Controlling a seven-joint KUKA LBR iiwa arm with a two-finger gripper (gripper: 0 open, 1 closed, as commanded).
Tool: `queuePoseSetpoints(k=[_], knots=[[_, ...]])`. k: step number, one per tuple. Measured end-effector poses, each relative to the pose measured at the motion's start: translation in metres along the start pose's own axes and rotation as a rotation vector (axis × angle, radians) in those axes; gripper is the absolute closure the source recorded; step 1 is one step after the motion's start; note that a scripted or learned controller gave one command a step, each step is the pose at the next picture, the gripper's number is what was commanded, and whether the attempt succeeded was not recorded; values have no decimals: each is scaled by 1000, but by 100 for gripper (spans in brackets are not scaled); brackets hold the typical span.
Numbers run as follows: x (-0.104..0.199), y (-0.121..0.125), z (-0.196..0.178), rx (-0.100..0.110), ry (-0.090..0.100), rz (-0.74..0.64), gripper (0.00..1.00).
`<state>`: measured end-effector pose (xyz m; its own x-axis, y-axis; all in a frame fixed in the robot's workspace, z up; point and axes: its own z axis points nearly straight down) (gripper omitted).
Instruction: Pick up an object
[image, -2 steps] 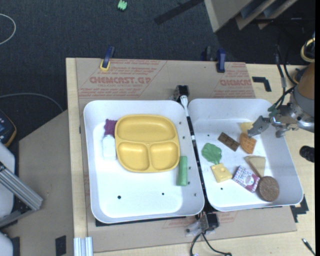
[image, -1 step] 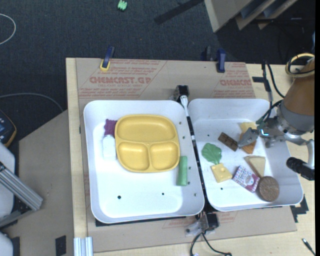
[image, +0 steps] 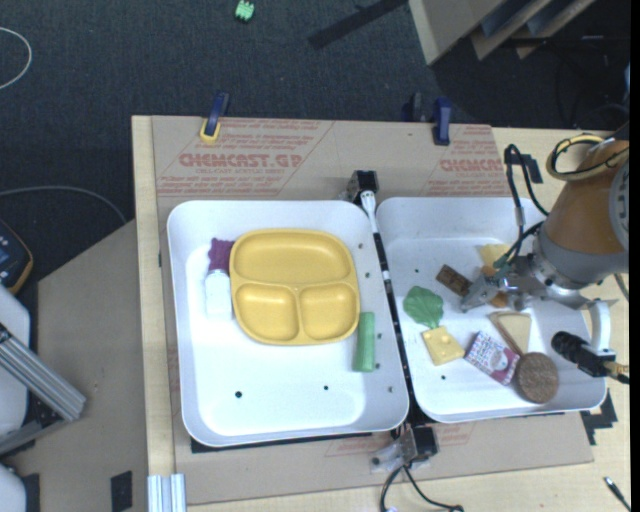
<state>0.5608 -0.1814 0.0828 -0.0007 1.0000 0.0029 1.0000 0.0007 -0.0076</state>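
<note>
— So, what sits where?

— The left bin (image: 200, 395) carries a yellow divided plate (image: 295, 283) in the middle and a green stick (image: 366, 342) at its right wall. The right bin (image: 440, 405) holds small pieces: a brown disc (image: 538, 377) at the near edge, a green leaf (image: 424, 304) by the left wall.

— And the gripper (image: 495, 288)?

— Low over the right bin's middle, near a dark brown block (image: 453, 279) (open or closed, I cannot tell). Best to centre over one piece, clear of neighbours.

arm (image: 590, 220) cropped at right edge
</note>
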Motion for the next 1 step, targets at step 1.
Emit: queuePoseSetpoints(k=[1], knots=[[-1, 2, -15, -9, -3, 1, 100]])
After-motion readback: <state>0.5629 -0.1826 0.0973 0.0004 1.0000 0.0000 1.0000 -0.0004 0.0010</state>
